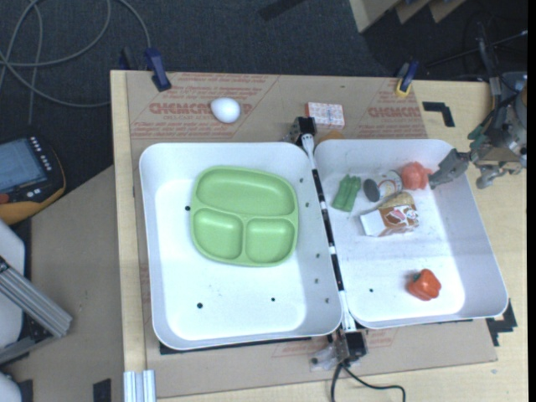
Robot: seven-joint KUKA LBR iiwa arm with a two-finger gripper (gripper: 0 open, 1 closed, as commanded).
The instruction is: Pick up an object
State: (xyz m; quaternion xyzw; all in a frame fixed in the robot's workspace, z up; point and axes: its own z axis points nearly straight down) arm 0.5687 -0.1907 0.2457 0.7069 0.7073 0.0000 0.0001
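Observation:
The right bin (469, 249) holds several small items: a green piece (345, 193), a dark grey oval (371, 189), a red-orange lump (414, 175), a white and brown packet (392, 216) and a red pepper-like object (425, 284) near the front. My gripper (456, 164) hangs over the bin's far right rim, just right of the red-orange lump and apart from it. I see nothing held in it.
The left bin (167, 283) carries a green divided plate (244, 214). On the bench behind the bins lie a white ball (225, 109) and a small checkered block (326, 114). Blue clamps (156, 68) grip the board's back edge.

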